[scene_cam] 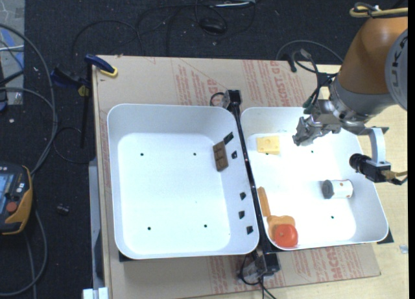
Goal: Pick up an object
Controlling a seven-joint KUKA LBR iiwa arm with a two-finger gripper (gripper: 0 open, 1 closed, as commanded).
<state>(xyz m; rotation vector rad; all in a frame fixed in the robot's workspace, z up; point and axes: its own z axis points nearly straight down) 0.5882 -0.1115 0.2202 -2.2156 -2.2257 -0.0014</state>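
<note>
Grey arm (363, 100), orange band, metallic end effector (305, 134)

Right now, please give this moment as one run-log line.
gripper: above right bin, holds nothing seen | nearest: yellow cheese piece | brown bar: left bin

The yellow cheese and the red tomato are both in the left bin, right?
Not quite. The camera view shows the yellow cheese and the red tomato both in the right bin, not the left; the left bin holds a brown chocolate bar.
</note>
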